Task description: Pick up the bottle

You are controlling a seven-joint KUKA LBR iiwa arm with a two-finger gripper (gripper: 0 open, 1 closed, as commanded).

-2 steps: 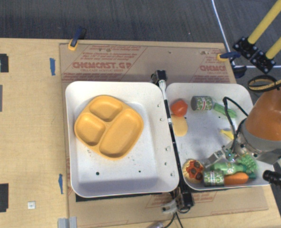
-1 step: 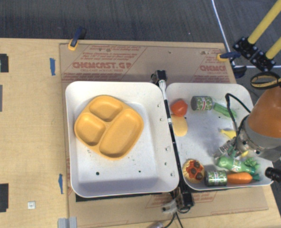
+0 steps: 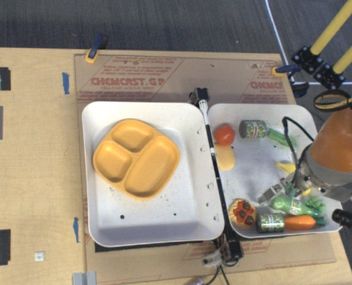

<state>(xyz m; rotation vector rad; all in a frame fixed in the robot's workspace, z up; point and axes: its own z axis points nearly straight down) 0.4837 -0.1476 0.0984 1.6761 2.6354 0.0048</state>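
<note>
A green bottle (image 3: 292, 205) with a pale label lies on its side in the right bin (image 3: 256, 159), near the front right corner. My gripper (image 3: 281, 190) hangs low over the bin, just above and to the left of the bottle, at the end of the grey arm with the orange band (image 3: 341, 144). The arm hides part of the bin's right side and whatever lies under it.
Around the bottle lie an orange carrot (image 3: 301, 222), a small green can (image 3: 271, 221) and a round pizza toy (image 3: 242, 212). Farther back are a red tomato (image 3: 224, 134), a yellow piece (image 3: 225, 158) and a green-labelled jar (image 3: 253, 129). A yellow divided tray (image 3: 135, 157) sits in the left bin (image 3: 104, 218).
</note>
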